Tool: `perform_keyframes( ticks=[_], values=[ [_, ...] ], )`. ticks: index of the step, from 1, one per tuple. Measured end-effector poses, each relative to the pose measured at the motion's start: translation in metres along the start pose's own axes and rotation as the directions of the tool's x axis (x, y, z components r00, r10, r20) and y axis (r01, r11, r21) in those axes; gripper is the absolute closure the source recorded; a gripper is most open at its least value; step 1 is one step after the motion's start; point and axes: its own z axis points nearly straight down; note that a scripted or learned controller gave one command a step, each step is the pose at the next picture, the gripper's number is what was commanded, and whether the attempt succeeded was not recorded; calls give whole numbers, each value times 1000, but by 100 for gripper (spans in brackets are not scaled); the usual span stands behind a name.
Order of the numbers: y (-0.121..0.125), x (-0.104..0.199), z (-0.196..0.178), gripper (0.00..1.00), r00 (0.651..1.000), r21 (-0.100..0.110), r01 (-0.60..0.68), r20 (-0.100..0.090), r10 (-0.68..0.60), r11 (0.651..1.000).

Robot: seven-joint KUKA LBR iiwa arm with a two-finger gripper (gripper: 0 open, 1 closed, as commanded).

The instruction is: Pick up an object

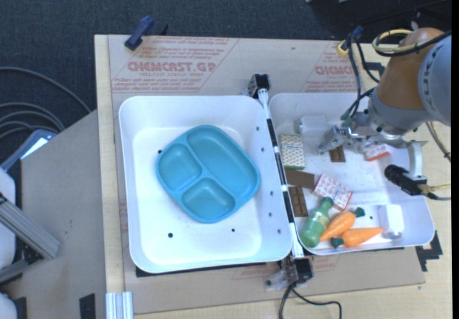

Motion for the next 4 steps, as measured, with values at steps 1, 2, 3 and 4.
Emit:
perform_keyframes(
  ticks=[1,2,3,4],
  values=[
    [1,0,-11,100,1000,-3,0,1,0,1000],
    [1,0,-11,0,1000,-2,0,0,0,1000],
    [1,0,-21,100,1000,-4,-1,1,1,1000],
    [1,0,-21,0,1000,-4,-1,1,1,1000]
  ],
)
